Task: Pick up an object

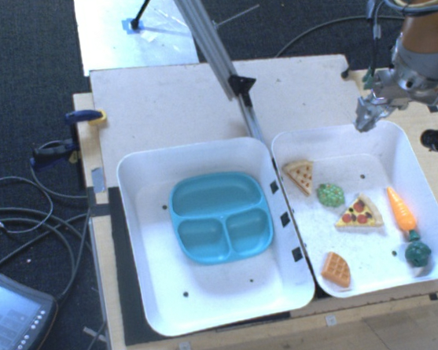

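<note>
The right bin (420,165) holds several toy foods: a pizza slice (300,174) at its upper left, a small green round piece (331,194), a pepperoni pizza slice (359,214), an orange carrot (401,209), a dark green broccoli piece (417,254) and a waffle-like orange wedge (335,270). My gripper (366,117) hangs over the bin's far rim, up and to the right of the pizza slices. Nothing is seen between its fingers.
The left bin (144,243) carries a blue divided tray (220,215). A slanted metal pole (210,40) crosses the board behind the bins. Cables and a tablet-like pendant (10,315) lie on the floor at the left.
</note>
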Motion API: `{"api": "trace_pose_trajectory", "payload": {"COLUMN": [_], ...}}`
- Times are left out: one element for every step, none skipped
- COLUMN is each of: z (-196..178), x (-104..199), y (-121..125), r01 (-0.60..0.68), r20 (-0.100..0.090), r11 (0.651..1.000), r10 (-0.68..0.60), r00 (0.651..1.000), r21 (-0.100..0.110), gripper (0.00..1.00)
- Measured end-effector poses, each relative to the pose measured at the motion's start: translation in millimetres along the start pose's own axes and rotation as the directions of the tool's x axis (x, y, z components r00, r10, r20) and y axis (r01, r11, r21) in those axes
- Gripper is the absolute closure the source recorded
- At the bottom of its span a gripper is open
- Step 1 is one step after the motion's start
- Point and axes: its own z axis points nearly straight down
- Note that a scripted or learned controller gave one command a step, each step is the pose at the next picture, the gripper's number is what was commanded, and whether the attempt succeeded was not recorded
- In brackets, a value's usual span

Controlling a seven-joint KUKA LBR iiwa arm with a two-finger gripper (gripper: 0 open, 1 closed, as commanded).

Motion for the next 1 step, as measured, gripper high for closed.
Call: {"api": "trace_pose_trajectory", "payload": {"z": [-7.9], "x": [52.7], "y": [-12.7], "r01": [0.001], "r20": [-0.001], "r11": [1.0], "r10": [-0.001], "r00": [1.0], "r21": [-0.001], "gripper": [1.0]}}
